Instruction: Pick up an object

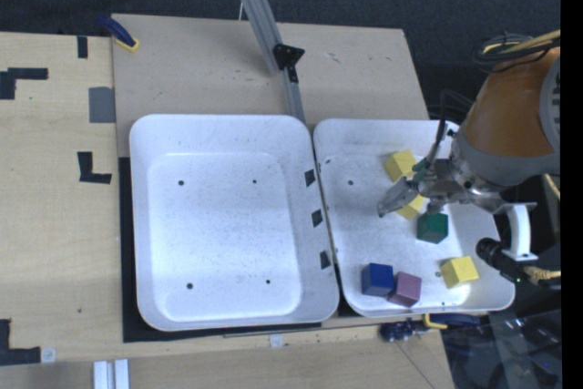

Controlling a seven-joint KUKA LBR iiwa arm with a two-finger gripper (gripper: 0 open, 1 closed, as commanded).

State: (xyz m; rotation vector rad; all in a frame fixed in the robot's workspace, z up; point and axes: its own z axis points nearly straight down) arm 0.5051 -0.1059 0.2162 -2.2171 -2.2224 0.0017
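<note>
White bin [360, 150], small yellow cube [399, 165]

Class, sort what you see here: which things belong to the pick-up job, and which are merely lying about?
Job: gripper; yellow block, green block, blue block, purple block, in the right bin.

Lying about: left bin; metal pole; black tape marks.

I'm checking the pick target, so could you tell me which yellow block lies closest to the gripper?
The yellow block partly hidden right beside the gripper. The upper yellow block and the one near the bin's lower right corner lie farther off.
</note>
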